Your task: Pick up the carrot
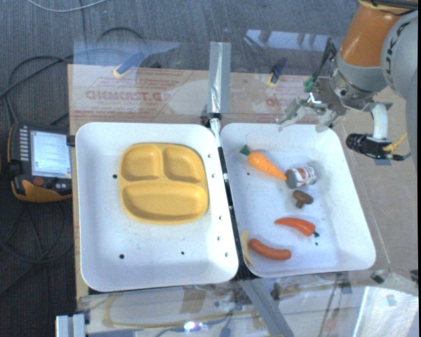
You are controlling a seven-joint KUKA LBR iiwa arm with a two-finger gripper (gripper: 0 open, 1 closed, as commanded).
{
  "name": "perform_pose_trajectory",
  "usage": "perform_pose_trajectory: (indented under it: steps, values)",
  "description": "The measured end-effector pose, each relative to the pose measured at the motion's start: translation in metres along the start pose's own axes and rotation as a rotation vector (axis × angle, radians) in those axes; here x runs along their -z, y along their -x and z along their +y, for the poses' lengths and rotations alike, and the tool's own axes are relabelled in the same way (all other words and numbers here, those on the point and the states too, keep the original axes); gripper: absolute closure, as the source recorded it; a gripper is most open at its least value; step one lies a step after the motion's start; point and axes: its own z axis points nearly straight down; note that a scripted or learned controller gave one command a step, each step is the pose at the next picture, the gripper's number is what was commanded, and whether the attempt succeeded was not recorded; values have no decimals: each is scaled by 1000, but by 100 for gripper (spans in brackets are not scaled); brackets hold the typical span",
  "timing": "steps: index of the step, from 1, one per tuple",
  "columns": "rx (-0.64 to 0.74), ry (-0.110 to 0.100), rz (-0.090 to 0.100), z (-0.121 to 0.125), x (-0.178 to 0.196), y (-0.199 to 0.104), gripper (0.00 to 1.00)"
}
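Camera view: jaws [307,114] spread open, empty, above right white bin [351,209] far rim, near tapered orange plastic carrot [266,165], apparently staged for descent.

We look down on two white bins side by side on the desk [126,93]. The left bin [98,251] holds a yellow tray [164,182] with three parts. In the right bin [347,209] we see a carrot [265,164] near the top, its green end pointing up and left. Just beside its thin end lies a small can [302,176]. Below the can sits a little brown thing [302,198]. Lower down lies a red pepper [295,225], and near the bottom edge a sausage [269,250]. The gripper [308,117] hangs over the top edge of the right bin, its fingers spread apart, with nothing between them. It is well apart from the carrot.
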Motion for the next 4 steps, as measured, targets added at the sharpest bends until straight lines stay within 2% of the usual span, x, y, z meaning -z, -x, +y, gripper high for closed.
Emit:
perform_pose_trajectory:
  steps: [1,2,3,4]
  values:
    - [-204,0,-1,-22,-127,-15,0]
    - [62,-13,3,5,-147,29,0]
    - [61,-34,4,0,-142,30,100]
    - [-39,1,-2,6,-35,37,100]
